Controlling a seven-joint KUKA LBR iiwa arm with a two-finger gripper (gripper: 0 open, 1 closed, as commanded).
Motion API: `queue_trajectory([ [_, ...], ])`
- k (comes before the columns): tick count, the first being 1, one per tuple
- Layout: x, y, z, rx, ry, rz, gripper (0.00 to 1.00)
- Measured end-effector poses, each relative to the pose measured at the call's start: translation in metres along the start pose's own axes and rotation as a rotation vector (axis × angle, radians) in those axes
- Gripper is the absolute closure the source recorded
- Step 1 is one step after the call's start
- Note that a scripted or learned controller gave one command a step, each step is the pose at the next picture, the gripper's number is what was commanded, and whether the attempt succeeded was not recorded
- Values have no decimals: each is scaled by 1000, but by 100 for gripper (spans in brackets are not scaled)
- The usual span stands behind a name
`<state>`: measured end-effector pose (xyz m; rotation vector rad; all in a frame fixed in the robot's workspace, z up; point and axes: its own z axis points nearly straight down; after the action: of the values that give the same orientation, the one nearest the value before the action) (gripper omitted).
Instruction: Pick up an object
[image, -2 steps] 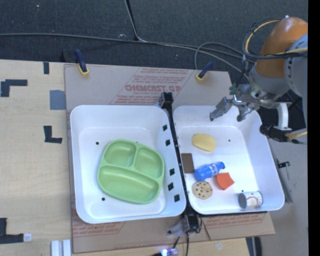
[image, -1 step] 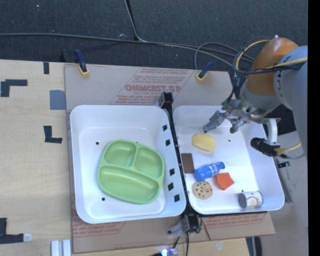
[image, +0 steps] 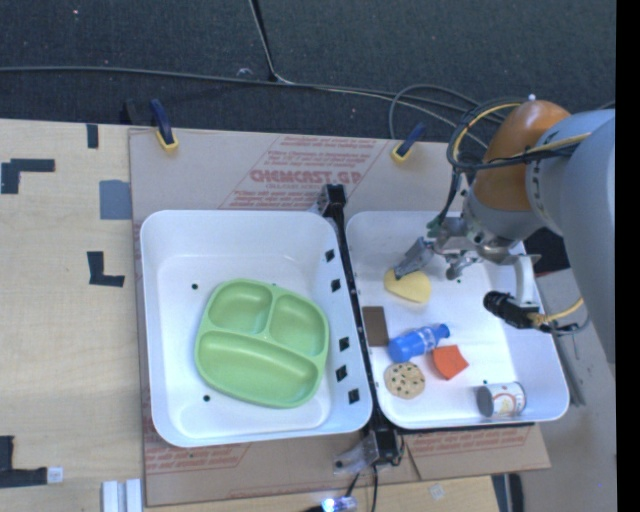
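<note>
metal jaws (image: 432, 258) spread wide above smooth yellow heart-shaped piece (image: 408, 288), glossy white right bin (image: 545, 375)

— What lies under the bins?

— A brown cardboard sheet (image: 300, 175) with red print, held at its far edge by two clamps (image: 163, 128) (blue handles, yellow tips), one toward each corner.

— And beneath that?

— A pale wooden bench (image: 60, 330) with black tape marks (image: 100, 268) and a grey patch (image: 115, 198) on its left part.

— Behind it?

— Dark carpet-like floor (image: 150, 50) — a thin black cable (image: 265, 45) trails across it. The light is even, without hard shadows.
</note>
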<state>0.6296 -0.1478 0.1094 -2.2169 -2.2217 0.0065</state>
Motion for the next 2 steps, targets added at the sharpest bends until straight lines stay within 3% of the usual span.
queue_trajectory([
  [1,1,1,-13,-3,-1,-1,100],
  [2,-4,6,-58,-8,0,1,100],
])
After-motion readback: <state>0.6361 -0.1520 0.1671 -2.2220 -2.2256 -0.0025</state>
